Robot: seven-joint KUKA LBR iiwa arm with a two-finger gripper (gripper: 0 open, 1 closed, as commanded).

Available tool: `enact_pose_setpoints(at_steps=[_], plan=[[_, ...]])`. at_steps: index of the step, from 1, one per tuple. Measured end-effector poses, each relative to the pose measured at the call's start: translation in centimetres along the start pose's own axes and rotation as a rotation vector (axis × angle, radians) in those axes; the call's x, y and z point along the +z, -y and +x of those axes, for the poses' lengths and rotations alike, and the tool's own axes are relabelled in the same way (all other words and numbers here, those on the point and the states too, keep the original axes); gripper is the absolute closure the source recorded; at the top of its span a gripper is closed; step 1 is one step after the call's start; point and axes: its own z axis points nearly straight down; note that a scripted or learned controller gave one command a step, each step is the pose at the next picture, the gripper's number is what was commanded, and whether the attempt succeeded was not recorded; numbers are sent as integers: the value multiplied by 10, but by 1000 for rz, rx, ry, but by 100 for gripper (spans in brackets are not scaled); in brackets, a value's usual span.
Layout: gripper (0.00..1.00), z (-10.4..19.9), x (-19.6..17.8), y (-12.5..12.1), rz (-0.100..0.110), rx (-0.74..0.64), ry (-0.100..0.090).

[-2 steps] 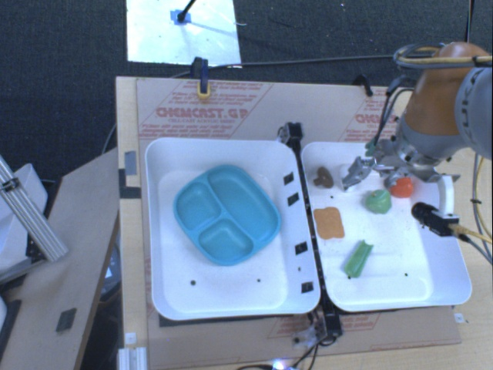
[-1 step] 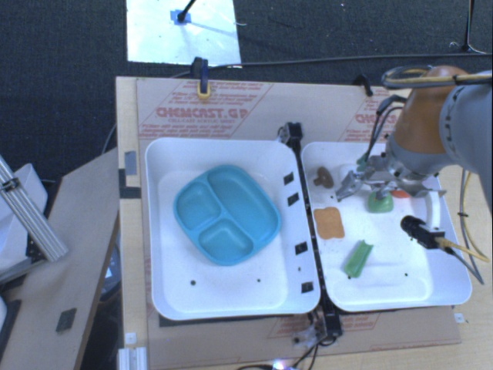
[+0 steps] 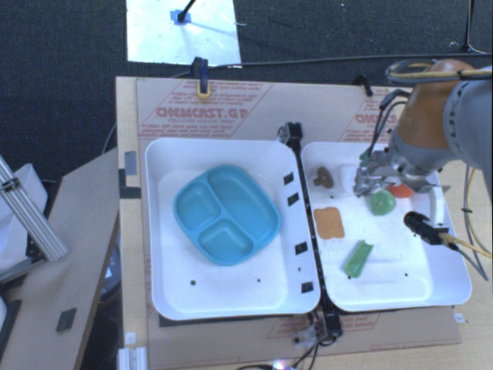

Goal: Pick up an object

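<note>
My gripper (image 3: 367, 183) hangs low over the back of the right bin (image 3: 431, 287), reaching in from the right. A round green object (image 3: 380, 203) lies just below and to the right of it, touching or nearly touching it. A small orange-red piece (image 3: 403, 192) sits right beside the green one. Left of the gripper lies a small brown lump (image 3: 323, 178). Nearer the front are a flat orange square (image 3: 329, 223) and a green block (image 3: 358, 258).
The left bin (image 3: 166, 284) holds a blue divided plate (image 3: 226, 214). A black divider with clips (image 3: 302, 214) runs between the two bins. The grey arm with its orange band (image 3: 431, 118) crosses above the right bin's back right corner.
</note>
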Motion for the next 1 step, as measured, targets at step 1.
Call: enact_pose_setpoints(at_steps=[1], plan=[[100, -8, -47, 2, -3, 2, 0]])
